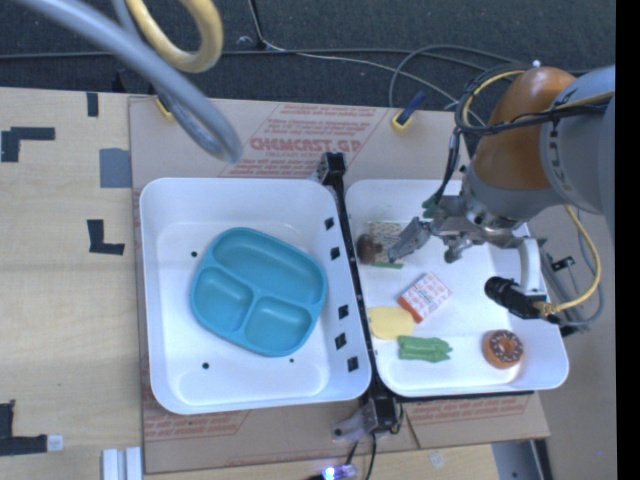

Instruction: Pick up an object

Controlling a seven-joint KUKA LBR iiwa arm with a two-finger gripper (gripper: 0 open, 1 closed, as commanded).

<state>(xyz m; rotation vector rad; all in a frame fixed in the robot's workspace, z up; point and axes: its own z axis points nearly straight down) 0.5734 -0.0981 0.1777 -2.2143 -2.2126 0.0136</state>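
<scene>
Nothing is lifted yet. The gripper (408,240) hangs at the right bin's (545,376) ten o'clock, over a brown item (372,249); I cannot tell its state. Box (424,296), yellow piece (390,322), green piece (424,348) and donut (502,349) lie untouched.

Open floor rings the blue tray (259,290) in the left bin (160,298). In the right bin (548,373), a red-and-white packet (425,294), yellow piece (390,321), green piece (424,347) and doughnut (502,348) crowd the near half; the end effector (425,233) apparently blocks the far-left corner.

bins 2 (160,268) | blue tray 1 (258,290) | small items 5 (right bin) (425,295) — donut 1 (502,349)
</scene>
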